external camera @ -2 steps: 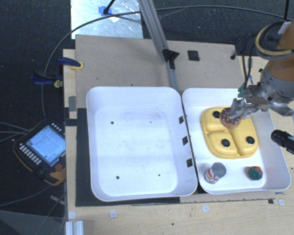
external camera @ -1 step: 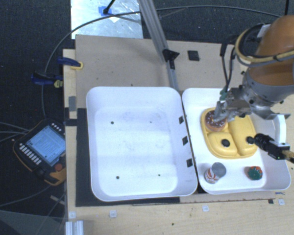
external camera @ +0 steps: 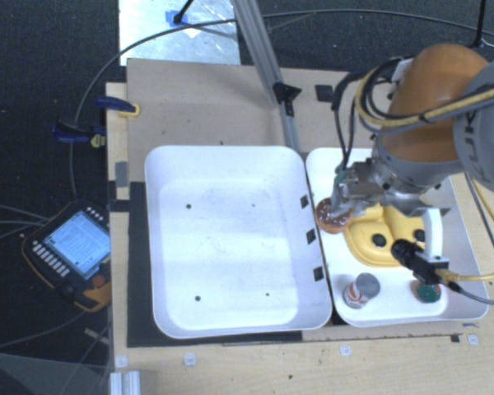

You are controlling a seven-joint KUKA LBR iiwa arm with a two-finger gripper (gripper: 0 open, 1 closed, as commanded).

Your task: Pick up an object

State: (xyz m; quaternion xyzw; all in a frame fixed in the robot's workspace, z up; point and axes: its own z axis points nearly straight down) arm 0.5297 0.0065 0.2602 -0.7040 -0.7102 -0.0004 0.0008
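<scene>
The arm reaches in from the right of the frame and hangs low over the right bin. Its gripper sits at the left side of that bin, just above a small round brown thing that looks like a little donut or cookie. From here nobody can tell if the gripper is open or closed, because the arm's body covers it.

The round brown thing seems to be what the arm is going for. It lies near the bin's left wall, just beside a yellow toy. To pick it up well, the gripper should come straight down over the middle of the brown thing and squeeze it across its flat sides. It should stay clear of the bin wall and not bump the yellow toy.

The yellow toy is smooth and shiny, with a rounded lumpy shape and dark spots on it. It may slip if pushed. Lower in the bin lies a small grey and red ball-like thing, and to its right a small green thing. Both look hard and round.

The left bin is white, smooth plastic with rounded corners and low walls.
</scene>
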